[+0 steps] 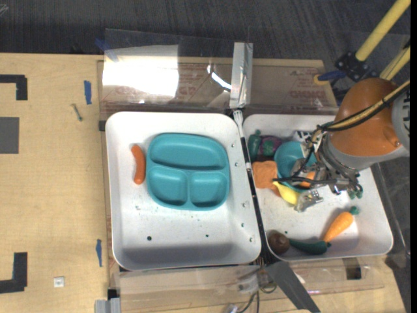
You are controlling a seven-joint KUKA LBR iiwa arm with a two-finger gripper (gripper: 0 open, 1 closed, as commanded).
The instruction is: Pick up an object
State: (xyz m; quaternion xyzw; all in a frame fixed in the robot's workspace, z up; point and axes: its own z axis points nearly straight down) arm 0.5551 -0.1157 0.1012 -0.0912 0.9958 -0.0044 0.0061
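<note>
Pincer (311,189) low in the right bin (378,230), nothing lifted yet.
Can't tell if it's released or clenched: too cluttered. It sits just right of the yellow banana toy (285,192); orange carrot (339,225) lies below-right of the banana, teal cup (288,156) above it. Grasp and lift still to do.

Teal divided plate (188,169) (three compartments) in left bin (124,227).

Grey arm (365,126) from the right, end effector (311,189) low, angled leftward.
</note>
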